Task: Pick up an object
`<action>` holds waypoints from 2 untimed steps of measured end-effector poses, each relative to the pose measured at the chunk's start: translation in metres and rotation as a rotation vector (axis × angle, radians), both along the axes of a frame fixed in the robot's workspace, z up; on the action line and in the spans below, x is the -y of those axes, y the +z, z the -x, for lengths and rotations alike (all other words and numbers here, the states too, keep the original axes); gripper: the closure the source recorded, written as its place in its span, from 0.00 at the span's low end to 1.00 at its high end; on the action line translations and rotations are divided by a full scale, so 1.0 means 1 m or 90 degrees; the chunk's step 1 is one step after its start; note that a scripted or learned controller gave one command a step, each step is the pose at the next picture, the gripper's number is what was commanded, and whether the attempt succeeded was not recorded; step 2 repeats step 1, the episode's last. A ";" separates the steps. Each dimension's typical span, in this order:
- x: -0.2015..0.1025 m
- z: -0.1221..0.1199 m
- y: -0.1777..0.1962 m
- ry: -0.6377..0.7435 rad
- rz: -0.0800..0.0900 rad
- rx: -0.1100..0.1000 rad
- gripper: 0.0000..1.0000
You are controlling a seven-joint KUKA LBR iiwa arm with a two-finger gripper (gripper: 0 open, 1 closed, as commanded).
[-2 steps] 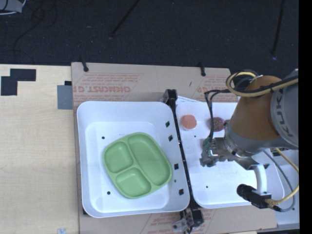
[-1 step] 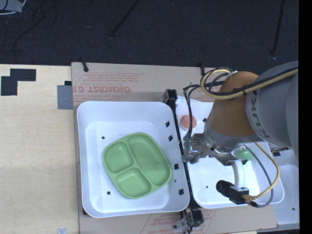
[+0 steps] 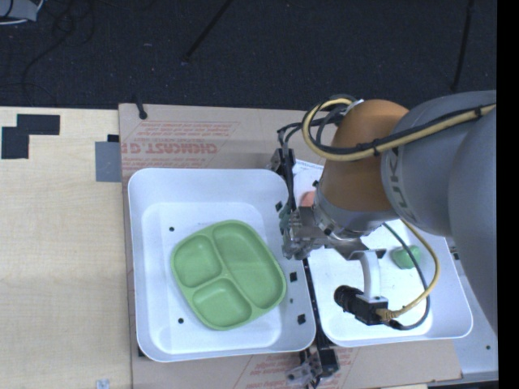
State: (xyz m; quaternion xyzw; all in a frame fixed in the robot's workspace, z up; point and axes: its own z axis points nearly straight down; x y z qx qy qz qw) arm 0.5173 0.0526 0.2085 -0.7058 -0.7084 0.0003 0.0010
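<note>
Green divided plate (image 3: 229, 275) is seen in left bin (image 3: 154, 201), small green obj (image 3: 403, 257) at 3 o'clock in right bin (image 3: 454, 318), gripper (image 3: 293, 241) over the divider, grip state can't be told.

The grey arm (image 3: 454, 164) is wearing a rounded orange band (image 3: 361, 164). Yellow and black cables (image 3: 332, 124) are looping over it, and another is running to a black connector (image 3: 353, 301).

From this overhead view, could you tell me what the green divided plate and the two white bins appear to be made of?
The green divided plate looks like moulded plastic: one even matte colour, soft rounded compartment ridges. The left bin and right bin look like thin, smooth, slightly glossy plastic with rounded rims, though painted metal cannot be ruled out.
</note>
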 end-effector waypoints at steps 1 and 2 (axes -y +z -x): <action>-0.052 -0.008 -0.002 0.000 0.000 -0.001 1.00; -0.052 -0.008 -0.002 0.000 0.000 -0.001 1.00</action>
